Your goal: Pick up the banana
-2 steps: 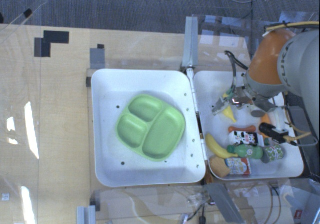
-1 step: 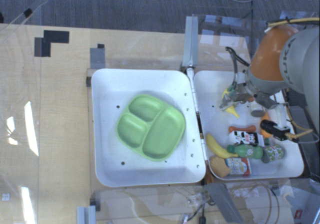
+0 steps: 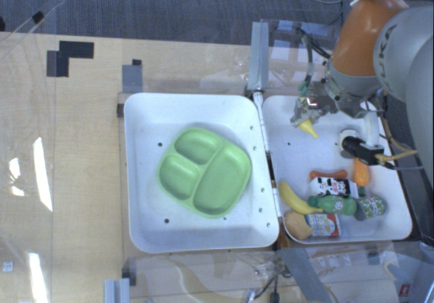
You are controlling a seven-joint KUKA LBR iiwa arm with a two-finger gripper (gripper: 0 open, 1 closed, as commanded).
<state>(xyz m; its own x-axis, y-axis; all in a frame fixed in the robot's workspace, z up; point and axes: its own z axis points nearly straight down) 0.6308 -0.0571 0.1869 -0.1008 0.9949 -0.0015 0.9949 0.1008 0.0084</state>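
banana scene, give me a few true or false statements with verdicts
1. The banana lies in the right bin. True.
2. The green plate sits in the right bin. False: it is in the left bin.
3. The gripper is over the far part of the right bin, apart from the banana. True.
4. The banana lies against the bin's right wall. False: it is by the left wall, near the front corner.
5. A small yellow piece lies just below the gripper. True.
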